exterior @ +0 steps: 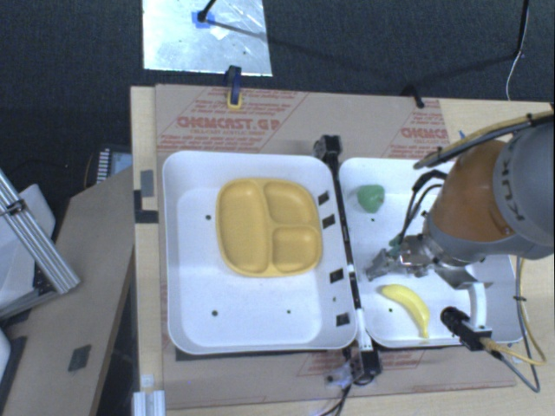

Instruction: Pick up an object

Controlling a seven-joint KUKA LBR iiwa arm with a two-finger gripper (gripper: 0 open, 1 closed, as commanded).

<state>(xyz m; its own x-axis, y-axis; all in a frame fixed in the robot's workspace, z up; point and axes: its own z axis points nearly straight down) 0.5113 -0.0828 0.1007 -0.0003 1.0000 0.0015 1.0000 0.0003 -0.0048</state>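
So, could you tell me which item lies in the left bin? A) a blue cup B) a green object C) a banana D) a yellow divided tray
D: the yellow divided tray rests in the left bin, while the banana and the green object lie in the right bin.

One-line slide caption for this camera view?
Grey arm's hand hovers above yellow plastic banana in right white bin.

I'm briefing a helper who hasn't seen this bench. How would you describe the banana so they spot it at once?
Look at the right white bin, the one the grey and orange arm reaches over. The banana lies near that bin's front edge, just below the tool. It is yellow, long and curved, unlike the small rounded green object near the bin's far edge.
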